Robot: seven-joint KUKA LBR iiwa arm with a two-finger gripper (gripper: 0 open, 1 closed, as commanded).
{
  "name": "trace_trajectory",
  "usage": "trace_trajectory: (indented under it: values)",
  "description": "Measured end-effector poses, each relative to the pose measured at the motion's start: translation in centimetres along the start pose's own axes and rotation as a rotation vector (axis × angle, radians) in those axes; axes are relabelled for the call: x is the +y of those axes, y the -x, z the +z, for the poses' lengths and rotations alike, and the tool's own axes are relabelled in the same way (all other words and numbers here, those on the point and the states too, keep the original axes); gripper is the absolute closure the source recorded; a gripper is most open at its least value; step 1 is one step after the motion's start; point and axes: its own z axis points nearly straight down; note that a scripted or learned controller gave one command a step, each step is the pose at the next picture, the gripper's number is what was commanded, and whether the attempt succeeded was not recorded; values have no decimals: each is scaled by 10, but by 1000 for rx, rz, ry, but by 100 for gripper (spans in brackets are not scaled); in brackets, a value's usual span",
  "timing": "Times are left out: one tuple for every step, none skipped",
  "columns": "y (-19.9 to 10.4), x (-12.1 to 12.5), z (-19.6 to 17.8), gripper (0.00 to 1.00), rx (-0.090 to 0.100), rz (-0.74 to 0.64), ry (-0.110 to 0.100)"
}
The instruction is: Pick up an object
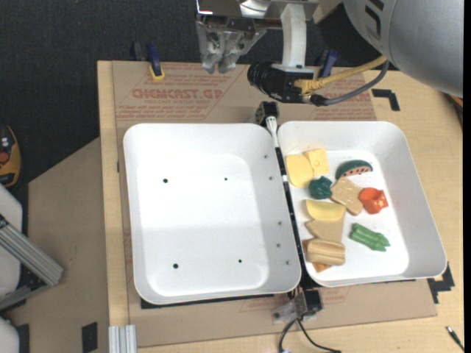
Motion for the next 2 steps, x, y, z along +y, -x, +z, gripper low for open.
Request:
trace_trajectory:
  values:
    - [-1,0,-11,100,0,-1,3]
    - [-2,1,-21,100,1,-3,7]
